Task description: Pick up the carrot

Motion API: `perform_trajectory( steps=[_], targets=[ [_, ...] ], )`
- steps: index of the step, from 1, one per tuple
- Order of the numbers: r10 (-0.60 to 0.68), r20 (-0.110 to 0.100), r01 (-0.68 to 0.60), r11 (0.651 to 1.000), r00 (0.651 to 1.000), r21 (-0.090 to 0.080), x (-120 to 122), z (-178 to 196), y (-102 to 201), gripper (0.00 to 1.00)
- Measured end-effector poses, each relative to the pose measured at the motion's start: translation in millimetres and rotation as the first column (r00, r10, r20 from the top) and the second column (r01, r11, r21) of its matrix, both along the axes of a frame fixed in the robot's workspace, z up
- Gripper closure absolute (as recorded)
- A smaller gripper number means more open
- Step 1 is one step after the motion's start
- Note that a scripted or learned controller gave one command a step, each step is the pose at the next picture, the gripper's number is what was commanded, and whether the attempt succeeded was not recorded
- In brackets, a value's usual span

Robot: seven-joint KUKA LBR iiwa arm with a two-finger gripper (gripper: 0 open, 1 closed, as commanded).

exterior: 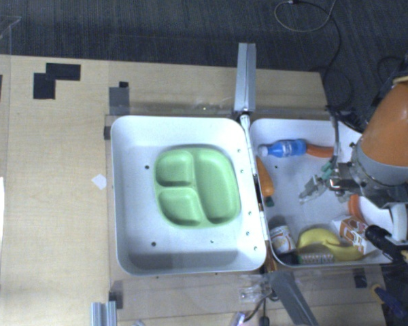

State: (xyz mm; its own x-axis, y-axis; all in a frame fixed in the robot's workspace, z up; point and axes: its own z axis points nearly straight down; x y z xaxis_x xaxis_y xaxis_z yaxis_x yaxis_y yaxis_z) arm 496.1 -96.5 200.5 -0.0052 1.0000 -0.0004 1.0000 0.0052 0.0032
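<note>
The carrot lies at the right bin's far wall, beside the blue bottle. The gripper hovers nearer the bin's middle, jaws apart, carrot well clear.

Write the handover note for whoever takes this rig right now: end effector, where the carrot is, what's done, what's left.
End effector: over the middle of the right bin, nothing visibly between its fingers; open or shut can't be read.
Carrot: lying along the right bin's left wall, below the blue water bottle, apart from the end effector.
Also in that bin: a banana and a small can near the front edge. The left bin holds a green divided tray.
Done: no grasp yet.
Left: move left to the carrot, grip it, lift.
</note>
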Motion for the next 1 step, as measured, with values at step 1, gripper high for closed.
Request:
perform_trajectory(
  steps=[1],
  targets=[
    [0.384, 0.002, -0.384, 0.923, 0.923, -0.004, 36.6, -20.4, -109.3, 0.00]
  ],
)
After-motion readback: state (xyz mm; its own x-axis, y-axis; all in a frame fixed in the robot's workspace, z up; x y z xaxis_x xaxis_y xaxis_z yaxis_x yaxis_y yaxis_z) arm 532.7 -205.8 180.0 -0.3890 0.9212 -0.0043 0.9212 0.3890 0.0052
